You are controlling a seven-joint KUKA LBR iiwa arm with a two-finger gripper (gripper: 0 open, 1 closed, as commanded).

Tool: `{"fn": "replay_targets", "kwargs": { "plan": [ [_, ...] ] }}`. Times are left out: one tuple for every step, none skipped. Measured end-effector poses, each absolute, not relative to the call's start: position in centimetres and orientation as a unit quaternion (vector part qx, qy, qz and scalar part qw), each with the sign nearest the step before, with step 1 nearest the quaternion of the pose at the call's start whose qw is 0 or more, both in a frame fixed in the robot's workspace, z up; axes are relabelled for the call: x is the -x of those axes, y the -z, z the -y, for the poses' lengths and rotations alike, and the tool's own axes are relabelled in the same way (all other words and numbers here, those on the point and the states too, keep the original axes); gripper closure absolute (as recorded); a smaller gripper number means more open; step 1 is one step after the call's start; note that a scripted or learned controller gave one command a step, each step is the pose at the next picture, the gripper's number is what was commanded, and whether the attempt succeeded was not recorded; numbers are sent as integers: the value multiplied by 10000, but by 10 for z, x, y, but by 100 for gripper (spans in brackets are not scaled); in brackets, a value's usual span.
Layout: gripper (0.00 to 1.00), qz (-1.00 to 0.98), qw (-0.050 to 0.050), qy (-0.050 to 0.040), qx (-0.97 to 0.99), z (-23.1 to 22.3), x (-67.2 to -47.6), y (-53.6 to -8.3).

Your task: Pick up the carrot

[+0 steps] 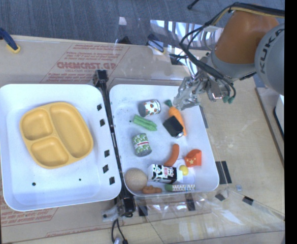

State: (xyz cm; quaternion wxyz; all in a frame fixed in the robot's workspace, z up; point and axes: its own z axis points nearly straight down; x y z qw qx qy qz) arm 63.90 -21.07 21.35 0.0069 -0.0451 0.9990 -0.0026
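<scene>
One gripper [185, 101] hangs over the right bin's [119, 136] upper right, just above the carrot [177, 117], whose long axis runs down and slightly right, partly under a black block [172, 126]; grip state cannot be told.

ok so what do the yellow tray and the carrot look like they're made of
The yellow tray looks like moulded plastic: one even colour, smooth rounded dividers, a soft sheen. The carrot in the right bin is probably a plastic toy too, going by its flat uniform orange, though a black object covers part of it, so that is less sure.
</scene>
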Motion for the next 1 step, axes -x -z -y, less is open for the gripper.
{"fn": "replay_targets", "kwargs": {
  "plan": [
    [0, -9990, 19, 7, 452, 210, -637, -208]
  ]
}}
